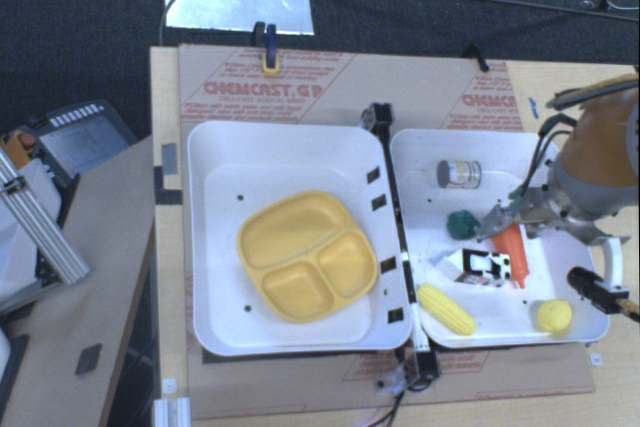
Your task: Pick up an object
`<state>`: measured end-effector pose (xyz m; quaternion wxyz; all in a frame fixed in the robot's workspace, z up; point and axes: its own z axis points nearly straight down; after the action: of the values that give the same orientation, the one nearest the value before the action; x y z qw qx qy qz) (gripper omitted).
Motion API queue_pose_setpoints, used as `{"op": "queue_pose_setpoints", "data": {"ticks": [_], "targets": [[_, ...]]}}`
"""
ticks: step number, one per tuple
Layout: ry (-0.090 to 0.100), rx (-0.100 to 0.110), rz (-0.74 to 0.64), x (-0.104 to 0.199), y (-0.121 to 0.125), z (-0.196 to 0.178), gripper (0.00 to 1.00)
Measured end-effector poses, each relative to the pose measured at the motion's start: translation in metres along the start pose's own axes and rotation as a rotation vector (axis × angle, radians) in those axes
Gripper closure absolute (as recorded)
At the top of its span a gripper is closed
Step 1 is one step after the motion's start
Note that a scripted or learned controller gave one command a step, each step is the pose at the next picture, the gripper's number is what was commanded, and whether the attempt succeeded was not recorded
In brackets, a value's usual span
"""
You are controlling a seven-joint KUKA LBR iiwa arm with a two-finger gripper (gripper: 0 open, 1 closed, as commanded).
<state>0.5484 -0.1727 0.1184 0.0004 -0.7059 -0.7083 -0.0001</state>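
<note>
The right bin [415, 155] holds several small things. A small can [459, 174] lies on its side near the back. A green piece [461, 223] sits mid-bin, with an orange carrot [512, 251] to its right and a black-and-white item [484, 266] below it. A yellow corn cob [446, 308] lies at the front left and a yellow lemon [554, 316] at the front right. My gripper [503, 219] hangs low just above the carrot's upper end, beside the green piece. The grey arm with its orange band [600, 150] reaches in from the right.
The left bin [215, 155] holds a yellow divided plate [306, 254]. A black divider [392, 215] runs between the bins. Cardboard [300, 90] lies under both bins, with a clamp [270, 55] at its back edge. A grey table [80, 255] stands at the left.
</note>
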Motion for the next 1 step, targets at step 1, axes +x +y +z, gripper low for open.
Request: {"op": "queue_pose_setpoints", "data": {"ticks": [1], "targets": [[-0.003,-0.005,0.001,-0.0015,0.0012,-0.0137,1.0]]}}
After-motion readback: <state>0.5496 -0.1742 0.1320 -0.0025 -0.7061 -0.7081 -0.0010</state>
